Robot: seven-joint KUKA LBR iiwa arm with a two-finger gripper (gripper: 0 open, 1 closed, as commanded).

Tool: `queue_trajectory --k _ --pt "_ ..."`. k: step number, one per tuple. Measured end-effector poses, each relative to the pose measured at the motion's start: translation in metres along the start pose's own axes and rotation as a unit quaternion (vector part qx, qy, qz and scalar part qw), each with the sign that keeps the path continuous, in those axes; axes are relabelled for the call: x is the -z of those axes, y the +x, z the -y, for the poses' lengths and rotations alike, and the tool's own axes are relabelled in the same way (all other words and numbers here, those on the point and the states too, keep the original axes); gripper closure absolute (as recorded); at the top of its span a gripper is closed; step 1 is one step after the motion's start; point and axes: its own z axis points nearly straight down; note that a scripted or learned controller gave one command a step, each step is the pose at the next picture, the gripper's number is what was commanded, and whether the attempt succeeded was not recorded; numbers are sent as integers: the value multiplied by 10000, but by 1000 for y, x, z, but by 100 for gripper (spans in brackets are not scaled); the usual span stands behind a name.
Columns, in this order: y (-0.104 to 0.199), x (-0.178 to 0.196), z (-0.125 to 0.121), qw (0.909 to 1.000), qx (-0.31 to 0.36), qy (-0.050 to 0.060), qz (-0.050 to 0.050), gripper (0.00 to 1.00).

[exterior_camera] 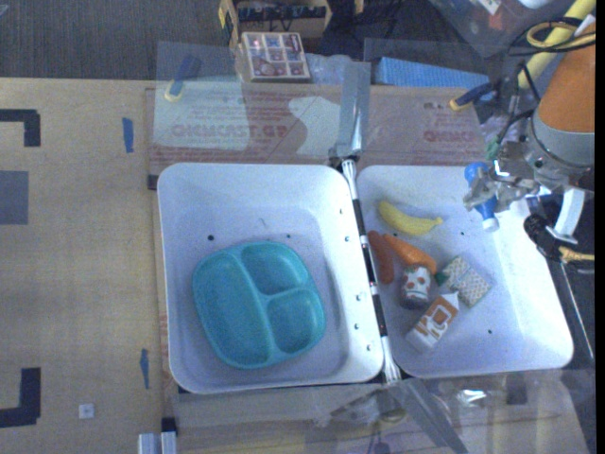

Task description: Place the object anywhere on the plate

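Observation:
A teal divided plate (257, 303) lies in the left white bin (184, 197). The right bin (529, 339) holds a yellow banana (408, 219), an orange carrot (408, 252), a small grey-and-white figure (414, 287), an orange-and-white carton (433, 322) and a checkered block (466, 280). My gripper (489, 197) hangs over the back right part of the right bin, to the right of the banana and apart from it. I see nothing held under it.
A raised divider (364, 272) separates the two bins. Behind them lie flat cardboard sheets (246, 126), a small box of tiles (274, 55) and clutter. Cables and the arm's orange band (572, 93) crowd the right edge.

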Motion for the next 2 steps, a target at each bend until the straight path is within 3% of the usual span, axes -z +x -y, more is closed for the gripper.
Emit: queue_trajectory --k 1,2 --pt "67 9 5 10000 -22 12 -11 100" --pt "130 -9 13 9993 -367 22 -12 100"
